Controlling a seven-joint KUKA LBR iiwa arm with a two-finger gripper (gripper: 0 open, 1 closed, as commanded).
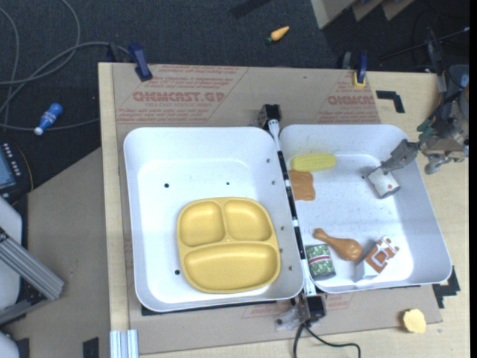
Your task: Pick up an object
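Right bin [417, 222], upper right: gripper [384, 179] low, finger state unreadable; corn [313, 162] nearest obj., frame-left of it, long axis horizontal.

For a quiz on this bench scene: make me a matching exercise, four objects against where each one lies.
Things:
1. yellow divided plate
2. corn cob
3. drumstick
4. blue and white bottle

Places:
A. on the dark floor, left of the bench
B. far end of the right bin, near the divider
C. in the left bin
D. near end of the right bin, beside a small green packet

Pairs: 1-C, 2-B, 3-D, 4-A
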